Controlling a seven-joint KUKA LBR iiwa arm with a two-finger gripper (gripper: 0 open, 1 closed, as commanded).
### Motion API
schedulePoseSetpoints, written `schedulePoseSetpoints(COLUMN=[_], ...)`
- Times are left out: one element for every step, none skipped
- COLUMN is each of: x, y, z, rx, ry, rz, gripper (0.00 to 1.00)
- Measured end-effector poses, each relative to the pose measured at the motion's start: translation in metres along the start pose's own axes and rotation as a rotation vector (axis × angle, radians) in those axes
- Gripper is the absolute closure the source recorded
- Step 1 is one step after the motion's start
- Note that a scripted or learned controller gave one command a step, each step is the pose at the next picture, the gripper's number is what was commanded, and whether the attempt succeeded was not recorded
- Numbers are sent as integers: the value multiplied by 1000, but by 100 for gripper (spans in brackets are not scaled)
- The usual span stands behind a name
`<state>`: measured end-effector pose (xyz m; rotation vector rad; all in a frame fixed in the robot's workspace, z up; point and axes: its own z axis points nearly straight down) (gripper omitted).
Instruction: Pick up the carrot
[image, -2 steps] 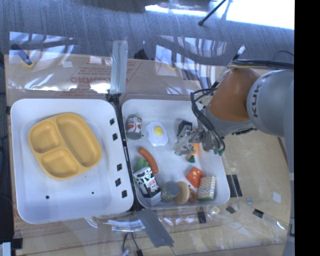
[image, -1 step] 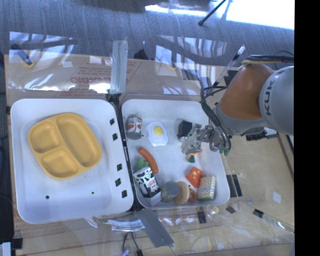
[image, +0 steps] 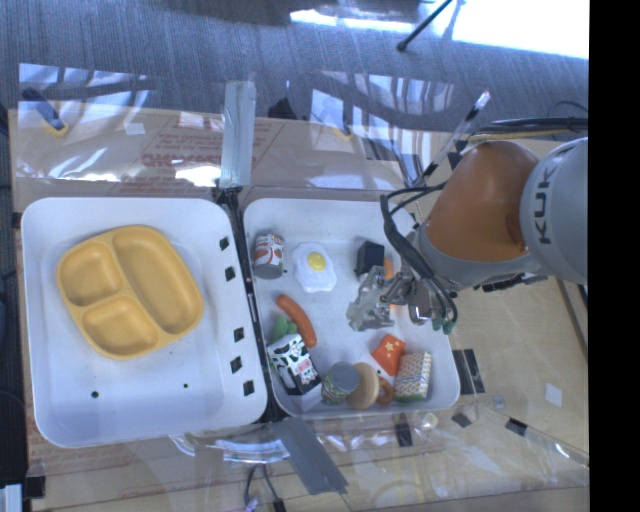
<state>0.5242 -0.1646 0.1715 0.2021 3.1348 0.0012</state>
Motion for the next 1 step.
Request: schedulePoseSetpoints(x=[-34], y=[35], z=[-47], rx=[0], ry=[-3], rz=[412], gripper=[100])
